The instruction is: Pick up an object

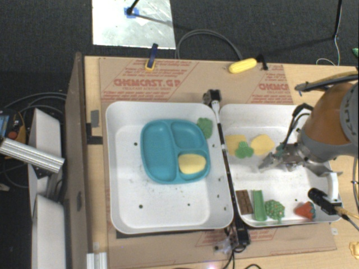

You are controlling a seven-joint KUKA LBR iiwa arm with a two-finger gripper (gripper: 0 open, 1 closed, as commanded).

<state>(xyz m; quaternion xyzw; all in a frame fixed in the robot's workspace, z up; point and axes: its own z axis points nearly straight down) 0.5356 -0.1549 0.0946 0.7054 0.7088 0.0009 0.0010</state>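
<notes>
Brown, green and red pieces lie along the near edge of the right bin (pixel 280 114): a brown block (pixel 243 202), a green bar (pixel 258 204), a green knobbly piece (pixel 274 209) and a red piece (pixel 304 209). Just beyond them, mid-bin, the gripper (pixel 268 161) hangs low over bare white floor. Nothing is visible at its tip, but whether it is spread or closed I cannot tell from this slant. Slightly farther back and to its left sit a yellow round piece (pixel 262 144), a small green leafy piece (pixel 243 150) and another yellow piece (pixel 234 142), any of which could be the target. In the left bin (pixel 129 206), a teal divided plate (pixel 162 150) carries a yellow piece (pixel 192 163), with a green piece (pixel 205 126) at its far corner.

Judging by this, the step in hand is the approach. The next move likely calls for shifting toward the yellow round piece, then descending squarely.
</notes>
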